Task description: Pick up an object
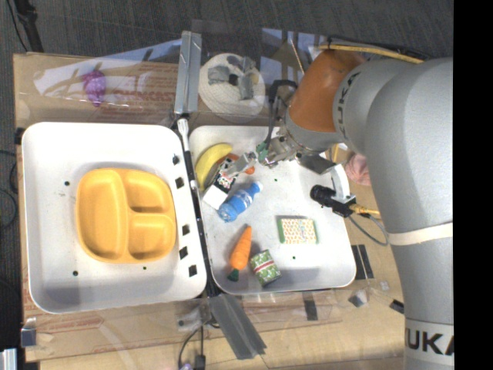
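Observation:
The right white bin (331,260) holds several objects. A yellow banana (210,163) lies at its far left, with a small white, red and black item (224,180) just beside it. A blue bottle (238,200) lies near the middle, and an orange carrot (242,248) and a green can (264,267) sit toward the front. A green-edged patterned pad (297,230) lies to the right. My gripper (262,153) is low over the bin's far part, right of the banana's tip and above the bottle. Nothing shows as held.
The left white bin (46,276) holds a yellow divided plate (127,213). A black divider (187,206) with clips runs between the bins. Behind them stand a white round holder (231,85) and a purple item (95,85) under clear sheet. The grey arm (400,129) covers the right side.

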`<state>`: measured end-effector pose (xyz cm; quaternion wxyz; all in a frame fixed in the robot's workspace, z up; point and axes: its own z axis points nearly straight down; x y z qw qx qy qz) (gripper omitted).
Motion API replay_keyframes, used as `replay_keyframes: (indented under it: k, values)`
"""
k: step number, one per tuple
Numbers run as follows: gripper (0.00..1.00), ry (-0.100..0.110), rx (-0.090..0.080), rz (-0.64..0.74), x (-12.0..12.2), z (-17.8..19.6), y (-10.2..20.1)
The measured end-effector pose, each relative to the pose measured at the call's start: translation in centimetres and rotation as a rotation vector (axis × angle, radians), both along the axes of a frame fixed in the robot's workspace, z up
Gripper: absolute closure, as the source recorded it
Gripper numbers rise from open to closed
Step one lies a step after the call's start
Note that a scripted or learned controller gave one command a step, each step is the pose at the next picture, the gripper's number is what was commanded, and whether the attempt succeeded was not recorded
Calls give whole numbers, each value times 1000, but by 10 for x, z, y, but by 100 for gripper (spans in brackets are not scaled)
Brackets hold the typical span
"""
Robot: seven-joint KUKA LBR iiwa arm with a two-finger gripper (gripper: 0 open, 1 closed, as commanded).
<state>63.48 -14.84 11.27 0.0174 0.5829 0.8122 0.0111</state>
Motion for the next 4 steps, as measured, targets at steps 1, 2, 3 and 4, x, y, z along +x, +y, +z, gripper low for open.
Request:
replay_keyframes:
  k: [1, 2, 3, 4]
  values:
    - [0, 1, 0, -42, -3, 0, 1]
    - [0, 13, -4, -5, 12, -3, 14]
    - [0, 5, -4, -55, -12, -3, 39]
    - [0, 40, 3, -27, -18, -19, -15]
